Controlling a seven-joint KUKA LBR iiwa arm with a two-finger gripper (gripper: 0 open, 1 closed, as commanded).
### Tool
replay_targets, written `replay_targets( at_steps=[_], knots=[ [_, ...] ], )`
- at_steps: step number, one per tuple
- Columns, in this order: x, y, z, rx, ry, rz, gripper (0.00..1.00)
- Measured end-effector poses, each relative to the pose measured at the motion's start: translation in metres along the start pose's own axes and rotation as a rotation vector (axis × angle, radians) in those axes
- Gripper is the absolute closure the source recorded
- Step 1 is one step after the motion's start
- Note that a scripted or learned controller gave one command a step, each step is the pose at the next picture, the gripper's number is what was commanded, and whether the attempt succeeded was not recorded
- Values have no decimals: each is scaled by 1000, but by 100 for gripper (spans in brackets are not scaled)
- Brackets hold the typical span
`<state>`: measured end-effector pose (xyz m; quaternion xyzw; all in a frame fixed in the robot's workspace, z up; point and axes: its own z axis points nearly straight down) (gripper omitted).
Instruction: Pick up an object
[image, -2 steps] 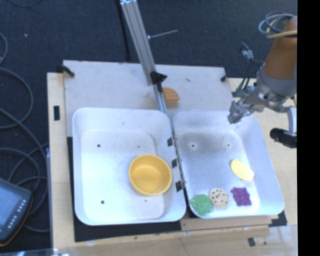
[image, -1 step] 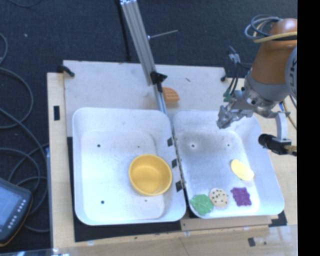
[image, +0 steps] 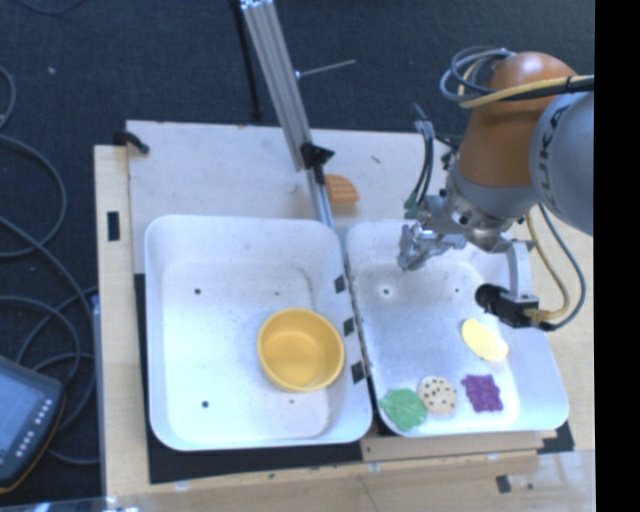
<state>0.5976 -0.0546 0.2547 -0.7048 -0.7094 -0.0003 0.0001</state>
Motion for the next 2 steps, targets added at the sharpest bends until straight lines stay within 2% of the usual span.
replay_targets(
  at_steps=[1, 2],
  knots=[
    [50, -9, 9, 0, 0, 1, 100],
    [91, -31, 3, 0, 1, 0, 100]
  ],
)
